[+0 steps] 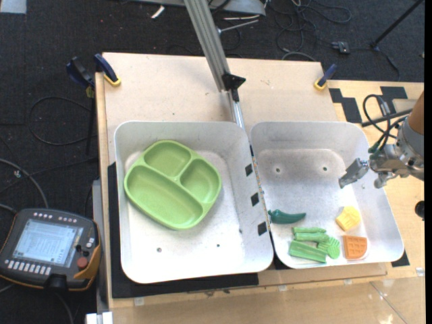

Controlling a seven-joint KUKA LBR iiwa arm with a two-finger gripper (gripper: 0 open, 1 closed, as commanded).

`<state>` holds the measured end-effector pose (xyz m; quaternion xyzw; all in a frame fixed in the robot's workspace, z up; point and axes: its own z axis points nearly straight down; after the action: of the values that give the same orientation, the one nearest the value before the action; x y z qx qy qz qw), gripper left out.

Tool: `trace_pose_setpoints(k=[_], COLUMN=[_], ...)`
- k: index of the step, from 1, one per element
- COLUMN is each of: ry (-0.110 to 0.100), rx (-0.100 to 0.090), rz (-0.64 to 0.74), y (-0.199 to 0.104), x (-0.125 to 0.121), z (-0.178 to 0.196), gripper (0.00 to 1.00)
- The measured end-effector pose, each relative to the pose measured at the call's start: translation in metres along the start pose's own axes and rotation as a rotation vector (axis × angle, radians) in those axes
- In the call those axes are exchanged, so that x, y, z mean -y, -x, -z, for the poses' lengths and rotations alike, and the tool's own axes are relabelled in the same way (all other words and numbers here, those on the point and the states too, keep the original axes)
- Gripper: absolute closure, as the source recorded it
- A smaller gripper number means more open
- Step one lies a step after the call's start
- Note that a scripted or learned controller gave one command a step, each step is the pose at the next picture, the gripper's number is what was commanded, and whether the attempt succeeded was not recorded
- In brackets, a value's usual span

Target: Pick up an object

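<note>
a wooden table (283,79) carries two white bins. the right bin (304,147) holds a dark green pepper (287,216), lying lengthwise left to right, well left of and below the empty, spread hand (368,174).

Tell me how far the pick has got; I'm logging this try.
Nothing looks picked yet. The yellow piece, orange piece, green pieces and dark green pepper all lie in the right bin. The hand sits above that bin's right side. The grasp and lift remain.
</note>
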<state>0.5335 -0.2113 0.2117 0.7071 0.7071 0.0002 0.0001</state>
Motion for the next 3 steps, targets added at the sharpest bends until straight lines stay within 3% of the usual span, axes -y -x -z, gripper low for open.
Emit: trace_pose_setpoints(k=[1,2,3], ry=[0.001,0.000,-0.005], rx=[0.002,0.001,-0.004], rz=[0.004,-0.002,0.005], y=[0.001,0.001,-0.063], x=[-0.029,-0.006,0.038], z=[-0.119,-0.094,-0.115], gripper=[0.00,0.00,0.00])
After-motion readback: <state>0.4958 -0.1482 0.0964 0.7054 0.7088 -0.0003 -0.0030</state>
